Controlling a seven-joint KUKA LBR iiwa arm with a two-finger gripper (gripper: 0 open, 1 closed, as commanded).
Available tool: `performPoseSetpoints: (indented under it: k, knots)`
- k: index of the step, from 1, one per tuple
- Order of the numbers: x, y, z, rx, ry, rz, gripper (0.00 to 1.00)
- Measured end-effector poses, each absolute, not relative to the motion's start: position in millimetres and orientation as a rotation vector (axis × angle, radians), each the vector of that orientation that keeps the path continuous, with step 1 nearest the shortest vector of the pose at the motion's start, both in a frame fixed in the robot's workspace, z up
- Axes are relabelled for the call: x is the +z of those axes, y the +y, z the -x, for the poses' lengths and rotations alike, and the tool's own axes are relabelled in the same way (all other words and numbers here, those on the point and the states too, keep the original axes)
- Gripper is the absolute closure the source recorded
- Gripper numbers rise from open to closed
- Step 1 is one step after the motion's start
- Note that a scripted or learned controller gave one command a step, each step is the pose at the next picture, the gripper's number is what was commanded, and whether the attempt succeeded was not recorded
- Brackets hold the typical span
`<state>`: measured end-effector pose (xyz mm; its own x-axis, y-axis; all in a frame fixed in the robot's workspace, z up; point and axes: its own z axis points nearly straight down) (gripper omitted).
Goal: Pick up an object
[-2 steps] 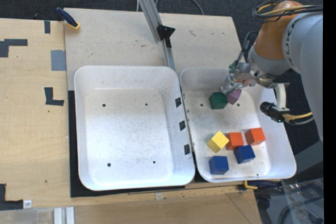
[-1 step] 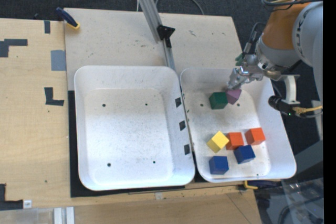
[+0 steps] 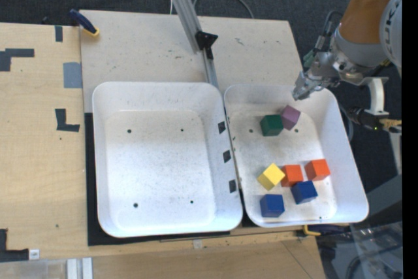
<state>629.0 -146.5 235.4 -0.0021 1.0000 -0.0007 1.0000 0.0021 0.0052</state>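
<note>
The gripper [image 3: 304,92] is being held above the upper rim of the right bin [image 3: 346,160], just up and right of the purple cube [image 3: 291,117], probably so that a descent onto a block can be lined up; whether its jaws are wide or narrow cannot be told. Six blocks are being kept in that bin: the purple cube touching a green cube [image 3: 271,125] near the top, and a yellow cube [image 3: 271,176], two orange cubes [image 3: 293,174] [image 3: 317,169] and two blue cubes [image 3: 304,192] [image 3: 272,205] clustered toward the lower right of the frame, while nothing is being held in the left bin [image 3: 104,160].

No legible text (none anywhere)
</note>
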Motion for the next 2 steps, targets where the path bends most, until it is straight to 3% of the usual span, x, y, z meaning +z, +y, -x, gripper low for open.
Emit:
performPoseSetpoints:
  k: [1,2]
  knots:
    - [289,-146,-630.2,0.005,2.220,-2.216,1.00]
    - [288,-93,-637.3,0.001,2.228,-2.216,1.00]
